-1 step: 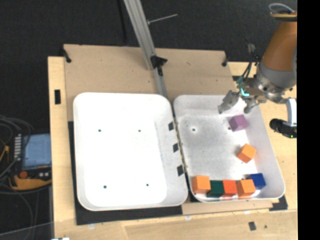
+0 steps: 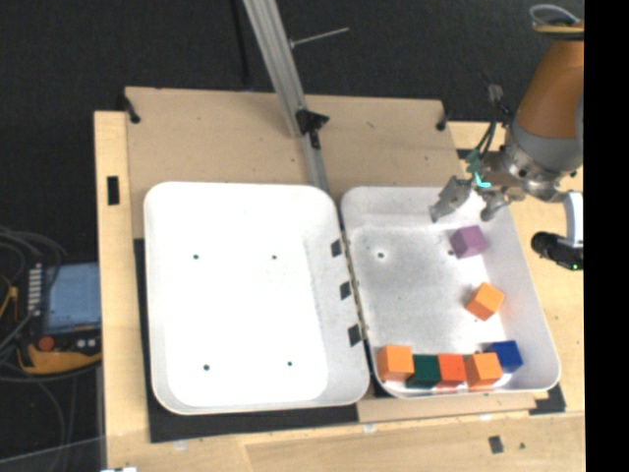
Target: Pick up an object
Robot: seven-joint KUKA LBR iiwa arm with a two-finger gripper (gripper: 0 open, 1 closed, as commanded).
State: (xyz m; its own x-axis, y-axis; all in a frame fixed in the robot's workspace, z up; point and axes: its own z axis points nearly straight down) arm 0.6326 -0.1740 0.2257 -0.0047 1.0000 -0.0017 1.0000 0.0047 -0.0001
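Lined up along the right bin's [image 2: 366,264] near wall are five blocks [image 2: 450,367] – orange, green, orange, orange, blue. A lone orange cube [image 2: 484,301] sits farther back, and a purple cube [image 2: 468,241] lies just beneath the gripper [image 2: 468,202], whose fingers are spread apart – nothing is held.

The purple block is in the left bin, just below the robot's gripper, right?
Not quite. The purple block lies in the right bin, not the left one. The camera view shows it there, just below the gripper.
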